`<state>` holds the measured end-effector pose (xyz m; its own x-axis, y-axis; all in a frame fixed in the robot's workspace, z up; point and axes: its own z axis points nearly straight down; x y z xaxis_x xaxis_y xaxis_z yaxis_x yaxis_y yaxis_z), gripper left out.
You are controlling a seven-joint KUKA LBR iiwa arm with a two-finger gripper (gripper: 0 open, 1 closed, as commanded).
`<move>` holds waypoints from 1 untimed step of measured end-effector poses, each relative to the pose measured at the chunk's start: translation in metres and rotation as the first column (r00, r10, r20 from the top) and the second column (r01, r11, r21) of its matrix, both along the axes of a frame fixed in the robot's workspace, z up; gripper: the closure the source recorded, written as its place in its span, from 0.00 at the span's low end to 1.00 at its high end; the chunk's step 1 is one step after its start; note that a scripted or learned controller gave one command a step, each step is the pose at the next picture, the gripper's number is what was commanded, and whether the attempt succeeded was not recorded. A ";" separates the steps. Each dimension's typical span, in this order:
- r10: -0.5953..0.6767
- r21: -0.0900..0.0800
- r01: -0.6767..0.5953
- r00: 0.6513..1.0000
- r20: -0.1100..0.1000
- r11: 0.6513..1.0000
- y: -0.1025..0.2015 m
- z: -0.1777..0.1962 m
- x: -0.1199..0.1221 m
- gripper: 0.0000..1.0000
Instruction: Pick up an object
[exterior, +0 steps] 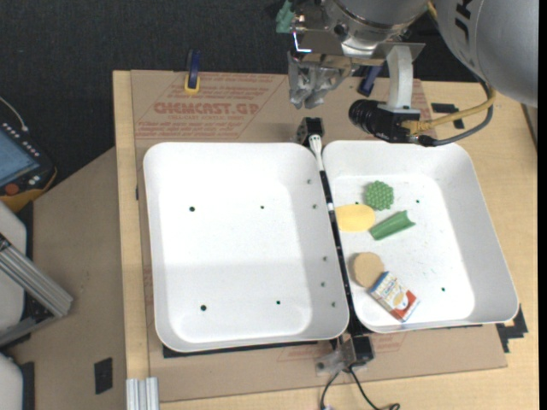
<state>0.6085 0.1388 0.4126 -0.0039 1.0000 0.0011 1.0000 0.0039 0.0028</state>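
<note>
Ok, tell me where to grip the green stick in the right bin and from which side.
Grip the green stick at its middle, coming straight down from above, fingers closing across its narrow width. It lies flat and slanted, upper right to lower left, so turn the gripper to match. Its lower-left end sits close to the yellow piece, so the middle likely gives more finger room.

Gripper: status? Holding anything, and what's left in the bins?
Gripper up behind the bins, holding nothing. Right bin: green ball, yellow piece, green stick, tan disc, small box. Nothing in the way.
</note>
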 end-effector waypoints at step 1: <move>0.004 0.002 -0.004 1.000 0.000 1.000 0.069 0.003 0.001 1.00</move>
<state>0.6097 0.2075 0.4154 -0.0076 1.0000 0.0028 1.0000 0.0076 0.0030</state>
